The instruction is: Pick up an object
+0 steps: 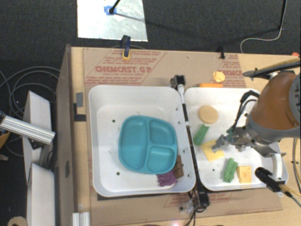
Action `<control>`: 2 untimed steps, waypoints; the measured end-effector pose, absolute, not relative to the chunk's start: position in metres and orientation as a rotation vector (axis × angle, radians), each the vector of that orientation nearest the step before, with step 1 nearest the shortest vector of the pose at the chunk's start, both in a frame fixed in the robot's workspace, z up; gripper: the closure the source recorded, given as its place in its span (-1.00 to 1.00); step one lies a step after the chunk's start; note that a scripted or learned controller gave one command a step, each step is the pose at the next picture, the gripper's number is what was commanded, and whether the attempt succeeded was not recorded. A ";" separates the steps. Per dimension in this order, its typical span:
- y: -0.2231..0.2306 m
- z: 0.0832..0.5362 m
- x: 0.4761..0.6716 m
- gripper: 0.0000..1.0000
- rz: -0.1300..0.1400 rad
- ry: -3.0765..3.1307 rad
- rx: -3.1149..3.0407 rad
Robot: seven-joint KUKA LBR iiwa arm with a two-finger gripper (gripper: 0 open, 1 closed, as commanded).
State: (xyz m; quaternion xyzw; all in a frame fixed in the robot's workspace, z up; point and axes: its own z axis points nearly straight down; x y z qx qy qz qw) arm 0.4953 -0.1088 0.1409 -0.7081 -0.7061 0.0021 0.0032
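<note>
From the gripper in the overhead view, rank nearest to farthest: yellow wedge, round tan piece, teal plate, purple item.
Measured from the gripper:
1. Yellow wedge, right bin, just under the tip.
2. Round tan piece, right bin, toward the back.
3. Purple item, left bin's front edge.
4. Teal plate, left bin's middle.

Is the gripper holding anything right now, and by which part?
Cannot be told. The gripper is low over the yellow wedge in the right bin, but no grasp is visible.

We are looking down on a dark carpeted floor [37, 22] surrounding the cardboard-covered surface [155, 62], with a shiny metal sheet [112, 13] lying beyond its far edge, looping cables [23, 84] trailing at the left beside a pale aluminium rail [27, 128], and even light falling overall.
</note>
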 end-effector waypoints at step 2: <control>-0.159 0.090 0.536 -1.00 -0.004 -2.226 -2.228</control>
